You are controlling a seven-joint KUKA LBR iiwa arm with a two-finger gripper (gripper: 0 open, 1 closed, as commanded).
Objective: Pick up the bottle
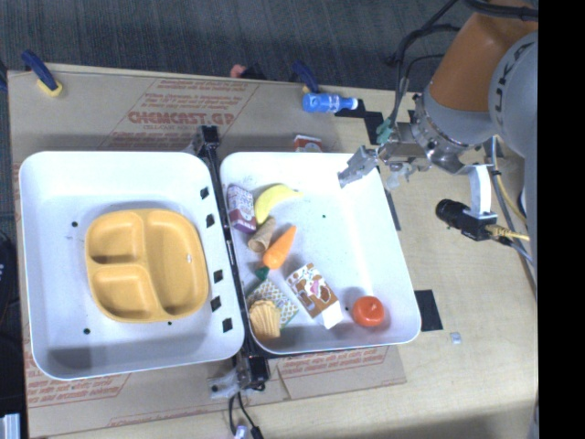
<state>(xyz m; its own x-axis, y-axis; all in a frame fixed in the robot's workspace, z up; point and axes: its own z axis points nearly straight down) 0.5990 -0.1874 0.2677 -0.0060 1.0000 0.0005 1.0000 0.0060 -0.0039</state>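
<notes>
A small blue bottle (324, 103) with a pale cap lies on its side on the cardboard behind the right bin, outside it. My gripper (356, 169) hangs over the far right corner of the right bin (393, 254), a short way in front of and to the right of the bottle and apart from it. I see nothing held in it. The grey arm with its orange band (475, 53) comes in from the upper right.
The right bin holds a banana (272, 198), a carrot (281, 245), a purple packet (240, 205), a printed carton (315, 294), a red round toy (369, 311) and a waffle-like piece (266, 316). A yellow divided plate (146, 263) sits in the left bin. Blue clamps (41, 73) grip the cardboard's far edge.
</notes>
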